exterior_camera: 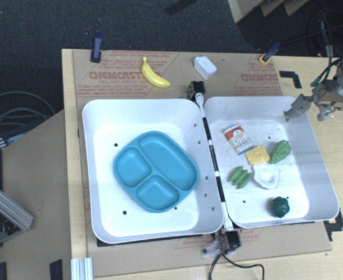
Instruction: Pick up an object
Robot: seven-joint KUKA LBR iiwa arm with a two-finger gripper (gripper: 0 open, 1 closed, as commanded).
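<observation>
The right bin holds several small items: a red and white carton, a yellow block, a light green leafy piece, a green pea pod, a white round piece and a dark green lump. My gripper hangs over the far right corner of that bin, above and to the right of the items. Its two fingers stand apart, open, with nothing between them.
The left bin carries a blue divided plate. On the bench behind the bins lie a yellow banana and a white block. Blue clips sit at the bench's back edge.
</observation>
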